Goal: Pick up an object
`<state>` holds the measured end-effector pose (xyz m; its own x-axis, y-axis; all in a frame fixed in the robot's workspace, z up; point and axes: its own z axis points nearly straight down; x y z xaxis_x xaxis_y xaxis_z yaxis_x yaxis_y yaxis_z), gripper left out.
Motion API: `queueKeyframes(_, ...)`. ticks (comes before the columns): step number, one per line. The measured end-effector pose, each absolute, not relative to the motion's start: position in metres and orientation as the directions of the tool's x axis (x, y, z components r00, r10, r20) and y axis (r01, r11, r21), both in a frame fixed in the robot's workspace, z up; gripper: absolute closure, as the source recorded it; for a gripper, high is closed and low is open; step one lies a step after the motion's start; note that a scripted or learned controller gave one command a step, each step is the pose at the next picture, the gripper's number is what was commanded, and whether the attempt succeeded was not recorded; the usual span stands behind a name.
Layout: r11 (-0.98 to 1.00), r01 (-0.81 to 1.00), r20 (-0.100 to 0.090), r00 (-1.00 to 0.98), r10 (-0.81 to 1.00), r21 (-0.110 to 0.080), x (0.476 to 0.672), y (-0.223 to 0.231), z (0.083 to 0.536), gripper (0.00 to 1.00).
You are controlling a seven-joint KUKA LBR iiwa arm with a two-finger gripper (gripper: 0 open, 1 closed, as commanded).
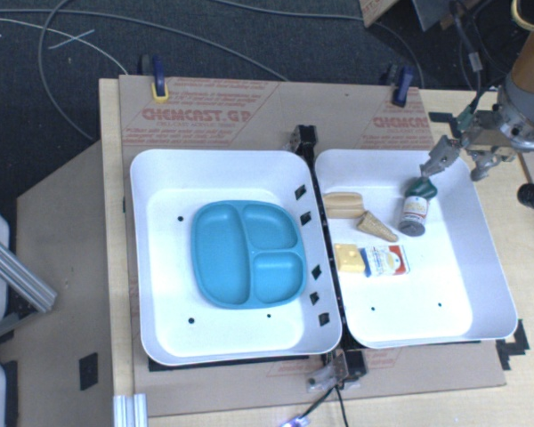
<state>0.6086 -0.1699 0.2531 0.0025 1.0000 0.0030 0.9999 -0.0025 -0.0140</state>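
Green-capped small bottle (415, 210) lies in the right bin (481, 238), gripper (458, 160) just above its far-right corner, can't tell its state, nothing held, so grasp and lift remain, 0 done.

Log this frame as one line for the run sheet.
phase: approach | gripper: above right bin's far side, near small bottle, nothing visibly held | left bin: blue divided plate

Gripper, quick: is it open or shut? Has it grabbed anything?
Gripper: cannot tell if open or shut; it hangs just above the small bottle in the right bin.
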Motion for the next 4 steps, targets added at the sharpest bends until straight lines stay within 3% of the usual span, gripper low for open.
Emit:
queueKeyframes(1, 0.000, 1.000, 0.000, 0.000, 1.000, -0.001, 0.611, -0.169, 0.261, 0.00)
queueKeyframes(4, -0.001, 1.000, 0.003, 0.001, 1.000, -0.007, 0.600, -0.170, 0.094, 0.00)
